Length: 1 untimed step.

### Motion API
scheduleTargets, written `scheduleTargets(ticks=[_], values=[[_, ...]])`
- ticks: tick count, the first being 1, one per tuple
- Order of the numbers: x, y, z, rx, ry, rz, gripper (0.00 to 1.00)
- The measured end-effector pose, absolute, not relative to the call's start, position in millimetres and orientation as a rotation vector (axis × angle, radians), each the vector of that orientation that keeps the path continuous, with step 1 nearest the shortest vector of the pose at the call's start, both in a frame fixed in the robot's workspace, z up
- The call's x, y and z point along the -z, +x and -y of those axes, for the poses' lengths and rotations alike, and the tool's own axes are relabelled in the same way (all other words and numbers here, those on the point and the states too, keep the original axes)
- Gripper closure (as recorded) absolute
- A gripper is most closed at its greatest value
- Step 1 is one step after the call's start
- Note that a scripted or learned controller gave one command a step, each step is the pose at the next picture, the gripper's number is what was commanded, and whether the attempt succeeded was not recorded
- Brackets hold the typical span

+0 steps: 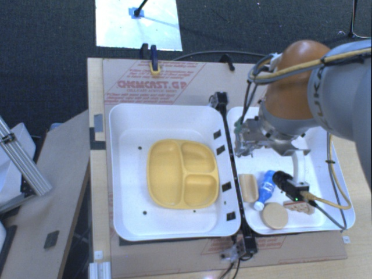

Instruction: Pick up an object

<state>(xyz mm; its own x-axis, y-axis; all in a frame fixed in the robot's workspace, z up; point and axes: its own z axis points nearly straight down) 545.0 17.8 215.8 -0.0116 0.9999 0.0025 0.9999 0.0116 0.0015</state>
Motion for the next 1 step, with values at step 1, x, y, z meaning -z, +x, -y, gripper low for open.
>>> scheduleTargets(ticks=[1], values=[[-228.4, 538.9, -68.9, 0.006, -2.209, 2.233, 1.00]])
